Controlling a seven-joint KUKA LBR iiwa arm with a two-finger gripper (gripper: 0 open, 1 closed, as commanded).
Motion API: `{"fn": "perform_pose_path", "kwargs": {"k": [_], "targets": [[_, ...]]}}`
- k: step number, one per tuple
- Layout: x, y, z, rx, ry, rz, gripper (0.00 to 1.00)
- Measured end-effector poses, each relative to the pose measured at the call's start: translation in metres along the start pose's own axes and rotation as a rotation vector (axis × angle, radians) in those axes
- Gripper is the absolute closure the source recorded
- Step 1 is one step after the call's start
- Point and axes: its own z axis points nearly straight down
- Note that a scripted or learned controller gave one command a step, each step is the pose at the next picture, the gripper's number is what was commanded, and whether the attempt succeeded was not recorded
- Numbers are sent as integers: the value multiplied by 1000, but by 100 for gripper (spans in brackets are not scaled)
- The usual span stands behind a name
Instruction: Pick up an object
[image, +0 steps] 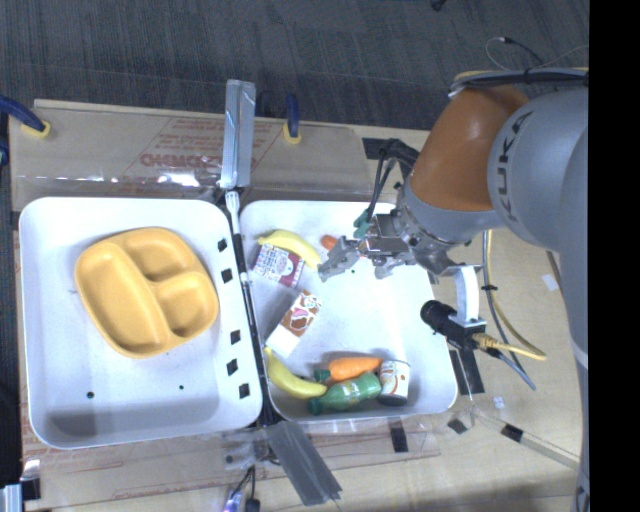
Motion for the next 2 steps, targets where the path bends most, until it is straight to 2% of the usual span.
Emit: {"fn": "perform_pose_path", "kwargs": {"k": [1,2], "targets": [[-2,0,124,-22,0,89,0],[-8,-7,70,-3,0,2,0]]}}
